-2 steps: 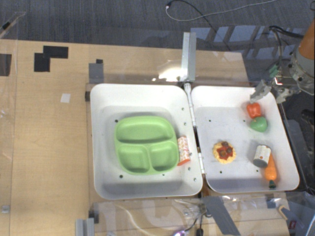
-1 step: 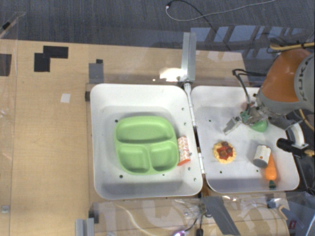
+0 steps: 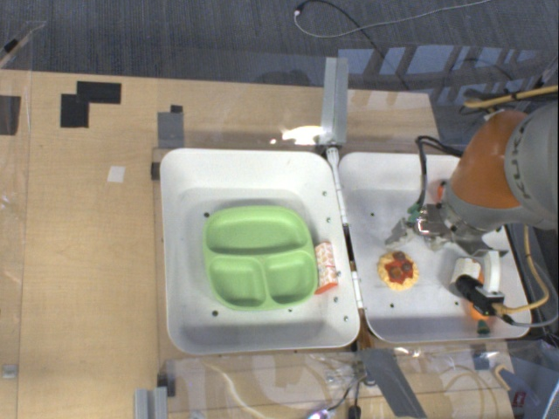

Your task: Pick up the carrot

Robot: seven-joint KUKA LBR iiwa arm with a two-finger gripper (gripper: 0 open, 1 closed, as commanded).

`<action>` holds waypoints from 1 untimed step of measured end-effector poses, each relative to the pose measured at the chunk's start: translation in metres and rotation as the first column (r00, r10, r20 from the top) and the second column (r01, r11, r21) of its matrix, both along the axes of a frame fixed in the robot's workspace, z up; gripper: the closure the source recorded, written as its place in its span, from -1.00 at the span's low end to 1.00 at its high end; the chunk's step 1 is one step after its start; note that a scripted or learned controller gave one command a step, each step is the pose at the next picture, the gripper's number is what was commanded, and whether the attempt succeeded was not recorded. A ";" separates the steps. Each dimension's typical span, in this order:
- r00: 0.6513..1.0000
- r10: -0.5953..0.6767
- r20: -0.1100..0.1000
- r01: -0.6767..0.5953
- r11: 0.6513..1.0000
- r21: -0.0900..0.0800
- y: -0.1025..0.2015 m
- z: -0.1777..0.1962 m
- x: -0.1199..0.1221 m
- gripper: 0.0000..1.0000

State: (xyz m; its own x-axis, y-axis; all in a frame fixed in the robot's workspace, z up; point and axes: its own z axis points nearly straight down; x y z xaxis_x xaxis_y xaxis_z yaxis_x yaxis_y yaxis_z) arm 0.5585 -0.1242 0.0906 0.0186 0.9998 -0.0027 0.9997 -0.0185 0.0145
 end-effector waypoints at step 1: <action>0.949 -0.315 0.004 0.315 0.949 0.008 0.029 0.000 -0.066 -1.00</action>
State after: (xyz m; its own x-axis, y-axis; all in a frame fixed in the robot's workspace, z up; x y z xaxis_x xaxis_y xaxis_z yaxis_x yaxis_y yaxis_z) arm 0.4925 -0.0951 0.0910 0.3327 0.9430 0.0049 0.9429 -0.3327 0.0183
